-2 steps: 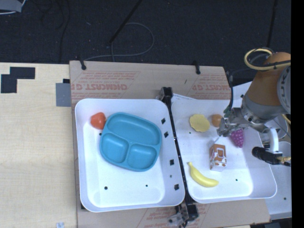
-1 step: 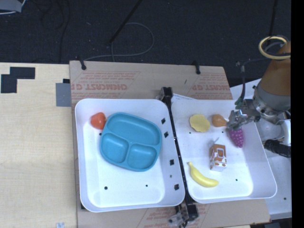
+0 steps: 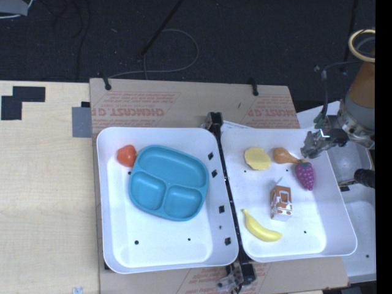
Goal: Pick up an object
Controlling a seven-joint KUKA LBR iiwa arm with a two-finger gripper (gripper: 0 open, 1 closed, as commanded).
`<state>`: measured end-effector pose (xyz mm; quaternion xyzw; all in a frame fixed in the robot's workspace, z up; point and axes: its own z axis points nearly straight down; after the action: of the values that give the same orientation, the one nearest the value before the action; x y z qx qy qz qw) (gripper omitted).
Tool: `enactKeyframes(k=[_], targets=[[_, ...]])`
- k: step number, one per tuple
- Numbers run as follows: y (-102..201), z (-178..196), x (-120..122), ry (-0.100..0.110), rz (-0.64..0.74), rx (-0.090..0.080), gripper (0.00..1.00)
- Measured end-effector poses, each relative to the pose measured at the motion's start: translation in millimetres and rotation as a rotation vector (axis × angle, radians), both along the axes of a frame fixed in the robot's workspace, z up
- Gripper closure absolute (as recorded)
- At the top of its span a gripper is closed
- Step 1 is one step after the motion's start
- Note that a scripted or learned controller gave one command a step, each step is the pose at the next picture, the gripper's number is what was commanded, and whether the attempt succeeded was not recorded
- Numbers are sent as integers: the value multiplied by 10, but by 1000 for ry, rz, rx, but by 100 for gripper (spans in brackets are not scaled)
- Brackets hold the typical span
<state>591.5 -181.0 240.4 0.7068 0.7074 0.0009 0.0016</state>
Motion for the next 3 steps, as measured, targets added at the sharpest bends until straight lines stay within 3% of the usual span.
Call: enactKeyframes(k=[3], targets=[[1751, -195, -92, 8, 3, 4, 100]])
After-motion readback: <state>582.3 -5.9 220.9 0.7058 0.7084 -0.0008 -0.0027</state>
